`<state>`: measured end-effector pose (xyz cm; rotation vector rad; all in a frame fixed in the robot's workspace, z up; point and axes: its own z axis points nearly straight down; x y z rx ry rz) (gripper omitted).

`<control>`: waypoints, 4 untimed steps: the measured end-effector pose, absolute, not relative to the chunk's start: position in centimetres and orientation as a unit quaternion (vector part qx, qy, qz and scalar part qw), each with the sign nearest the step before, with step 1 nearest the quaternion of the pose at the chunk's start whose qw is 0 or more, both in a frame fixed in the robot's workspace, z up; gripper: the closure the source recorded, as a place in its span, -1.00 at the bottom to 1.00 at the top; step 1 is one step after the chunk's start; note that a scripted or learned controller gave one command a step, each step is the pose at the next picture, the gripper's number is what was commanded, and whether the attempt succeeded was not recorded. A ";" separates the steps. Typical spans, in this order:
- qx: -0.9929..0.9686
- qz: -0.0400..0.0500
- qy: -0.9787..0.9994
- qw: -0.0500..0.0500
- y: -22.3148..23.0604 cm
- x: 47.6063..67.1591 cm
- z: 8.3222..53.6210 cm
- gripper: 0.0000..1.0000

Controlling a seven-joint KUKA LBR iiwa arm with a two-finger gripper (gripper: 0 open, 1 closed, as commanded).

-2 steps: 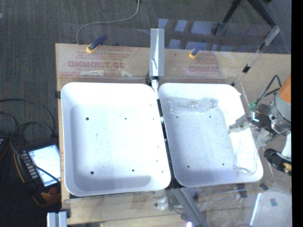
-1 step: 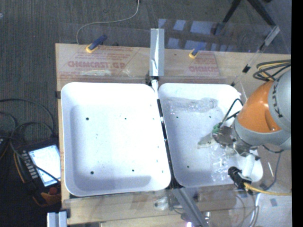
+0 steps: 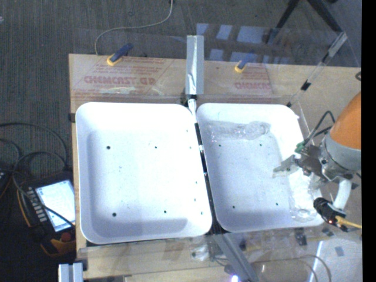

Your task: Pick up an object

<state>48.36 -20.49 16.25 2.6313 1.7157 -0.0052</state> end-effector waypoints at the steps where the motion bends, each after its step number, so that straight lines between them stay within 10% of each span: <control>1: 0.872 -0.002 0.490 -0.002 -21.4 48.3 17.4 -1.00; 3: 0.895 0.003 0.447 0.005 -13.4 48.6 9.1 -1.00; 4: 0.924 -0.002 0.382 0.001 -17.2 48.4 24.9 -1.00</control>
